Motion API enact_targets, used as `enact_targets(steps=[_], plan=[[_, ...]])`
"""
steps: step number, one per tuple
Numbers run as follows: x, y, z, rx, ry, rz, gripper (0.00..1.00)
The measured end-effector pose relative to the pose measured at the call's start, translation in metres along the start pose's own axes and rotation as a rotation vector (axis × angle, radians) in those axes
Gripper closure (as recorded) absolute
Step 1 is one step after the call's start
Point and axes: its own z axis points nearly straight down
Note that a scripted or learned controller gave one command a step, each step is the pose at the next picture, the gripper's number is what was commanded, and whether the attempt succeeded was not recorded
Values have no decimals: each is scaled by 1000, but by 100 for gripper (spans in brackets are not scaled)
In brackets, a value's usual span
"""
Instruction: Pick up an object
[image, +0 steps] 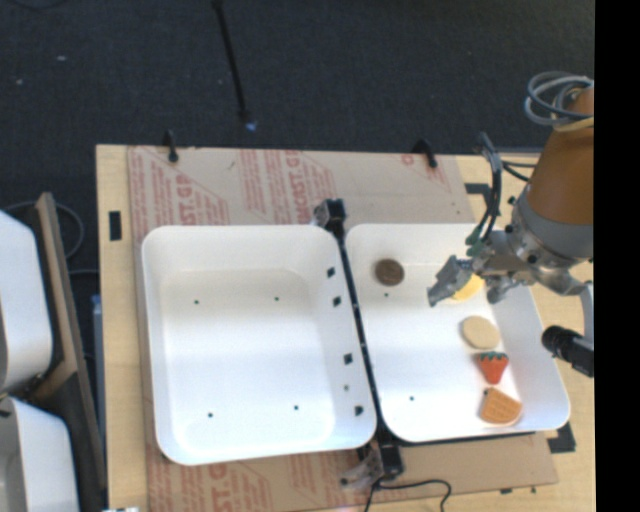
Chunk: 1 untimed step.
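The right bin (420, 360) holds several small objects. A brown round disc (389, 271) lies near its back left. A yellow object (466, 290) sits at the back right, partly hidden under my gripper (468, 278), which hangs directly over it. Whether the yellow object is held cannot be told from this slanted view. Further forward along the right side lie a beige oval piece (480, 332), a red strawberry-like piece (492, 368) and an orange wedge (500, 406). The grey arm with its orange band (562, 180) reaches in from the right.
The left bin (250, 340) stands beside the right one, with a black divider rail (348, 320) between them. Both rest on a cardboard-covered bench (250, 185). A black fixture (568, 348) juts in at the right bin's right rim.
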Motion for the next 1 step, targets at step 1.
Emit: enact_targets(steps=[1], plan=[[0, 0, -1, -3, 0, 0, 0]])
